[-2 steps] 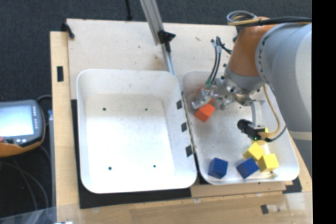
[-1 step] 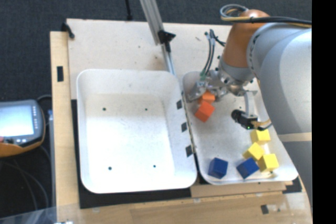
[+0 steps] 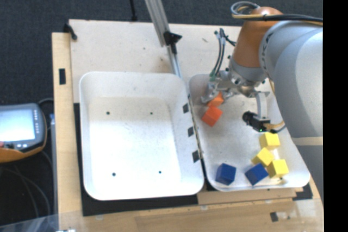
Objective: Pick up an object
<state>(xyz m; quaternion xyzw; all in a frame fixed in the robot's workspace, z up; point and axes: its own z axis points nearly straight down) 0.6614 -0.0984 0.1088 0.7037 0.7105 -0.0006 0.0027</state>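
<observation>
Pale wooden bench (image 3: 109,46), two smooth shallow white plastic bins, left bin (image 3: 130,133) bare, right bin (image 3: 239,133) holding yellow blocks (image 3: 270,155) and blue blocks (image 3: 239,173), grey metal arm (image 3: 293,73), gripper (image 3: 217,96) low over the bin's far end, an orange block (image 3: 212,114) just below it, another orange piece (image 3: 217,99) at its tip, grasp and finger opening impossible to tell.

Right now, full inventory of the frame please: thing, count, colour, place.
Orange blocks: two, orange, upper left of the right bin, one partly under the gripper.
Yellow blocks: three, yellow, clustered at the right bin's lower right.
Blue blocks: two, blue, along the right bin's near edge.
Right bin: one, white, right half of the bench.
Left bin: one, white, left half of the bench.
Metal post: one, silver, slanting up from behind the bins.
Handheld screen: one, grey with orange casing, far left, off the bench.
Arm: one, grey with orange band, entering from the right.
Gripper: one, over the upper orange block.
</observation>
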